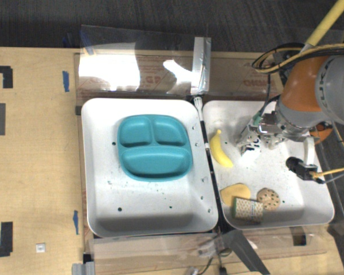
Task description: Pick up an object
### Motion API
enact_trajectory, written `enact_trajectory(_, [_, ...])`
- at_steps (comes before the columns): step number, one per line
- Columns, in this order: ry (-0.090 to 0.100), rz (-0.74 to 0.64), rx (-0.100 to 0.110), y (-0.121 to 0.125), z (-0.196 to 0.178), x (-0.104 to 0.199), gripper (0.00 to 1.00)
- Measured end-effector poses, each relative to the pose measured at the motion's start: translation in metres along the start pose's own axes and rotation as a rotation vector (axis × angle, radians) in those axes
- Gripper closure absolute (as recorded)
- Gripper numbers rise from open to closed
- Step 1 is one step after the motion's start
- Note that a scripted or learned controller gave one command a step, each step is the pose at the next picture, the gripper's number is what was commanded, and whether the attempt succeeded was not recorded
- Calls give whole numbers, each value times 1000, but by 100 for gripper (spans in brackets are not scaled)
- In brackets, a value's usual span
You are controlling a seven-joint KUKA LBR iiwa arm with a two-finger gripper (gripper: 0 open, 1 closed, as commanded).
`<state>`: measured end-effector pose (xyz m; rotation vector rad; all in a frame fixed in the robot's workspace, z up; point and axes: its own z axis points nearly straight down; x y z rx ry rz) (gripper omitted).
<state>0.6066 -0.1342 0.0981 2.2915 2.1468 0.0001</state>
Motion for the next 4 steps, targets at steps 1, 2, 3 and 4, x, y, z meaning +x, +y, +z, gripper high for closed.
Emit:
enact_trajectory(1, [0,-304,-4,38,12,18,0])
enact_trajectory(2, [-1,-304,-11,40,-1,19,100])
enact_trajectory(3, [3,-249,-4,-24,-90,78,100])
enact_trajectory(4, [2,-85,3,-29,-86,91,100])
